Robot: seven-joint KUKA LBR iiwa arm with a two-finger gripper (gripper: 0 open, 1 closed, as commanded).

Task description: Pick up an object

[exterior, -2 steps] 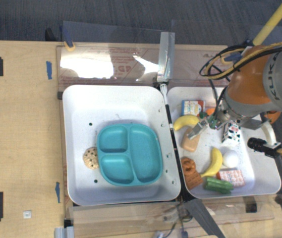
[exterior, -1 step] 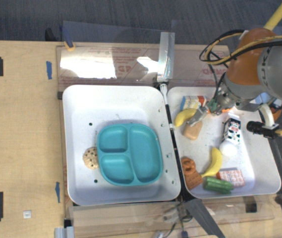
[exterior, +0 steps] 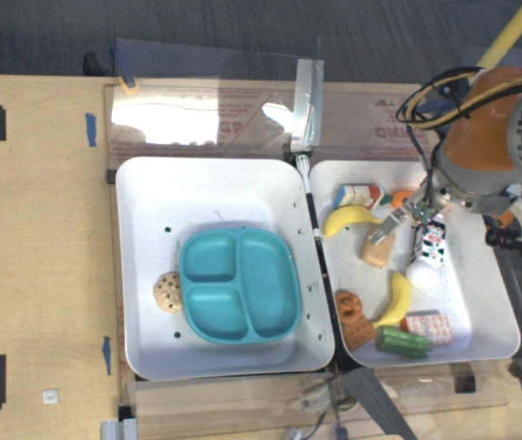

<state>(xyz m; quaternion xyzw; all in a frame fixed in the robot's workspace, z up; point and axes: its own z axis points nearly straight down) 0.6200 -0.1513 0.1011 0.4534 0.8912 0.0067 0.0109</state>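
Observation:
My gripper (exterior: 407, 220) hangs over the upper middle of the right bin (exterior: 490, 337), open, with nothing between its fingers. One finger (exterior: 392, 224) points down at a tan wedge-shaped piece (exterior: 377, 248). The other finger stands just above a white bottle with black spots (exterior: 431, 248). A yellow banana (exterior: 350, 218) lies to the gripper's left, beside a small colourful carton (exterior: 357, 194). Lower in the bin are a second banana (exterior: 395, 300), a brown pretzel (exterior: 352, 317), a green cylinder (exterior: 404, 342) and a red and white packet (exterior: 427, 324).
The left bin (exterior: 141, 200) holds a teal divided plate (exterior: 239, 284) and a cookie (exterior: 167, 291) at the plate's left edge. A clear upright panel (exterior: 210, 99) stands behind the bins. Yellow and black cables (exterior: 444, 90) loop over the arm's orange band (exterior: 481, 140).

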